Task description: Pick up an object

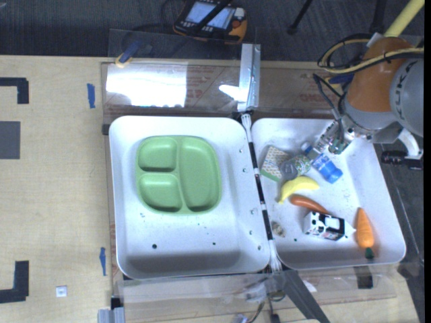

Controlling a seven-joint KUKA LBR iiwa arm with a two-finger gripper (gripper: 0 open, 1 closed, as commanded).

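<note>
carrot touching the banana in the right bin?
Apart. The camera view shows bare white bin floor between the carrot at the right edge and the banana nearer the middle.

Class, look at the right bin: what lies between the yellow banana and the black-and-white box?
In the camera view, a small red-orange pepper-like piece lies between the banana and the box, inside the right bin.

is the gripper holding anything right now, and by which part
Cannot be told. The gripper sits low in the right bin, just above the blue object, but no grasp is visible.
</note>
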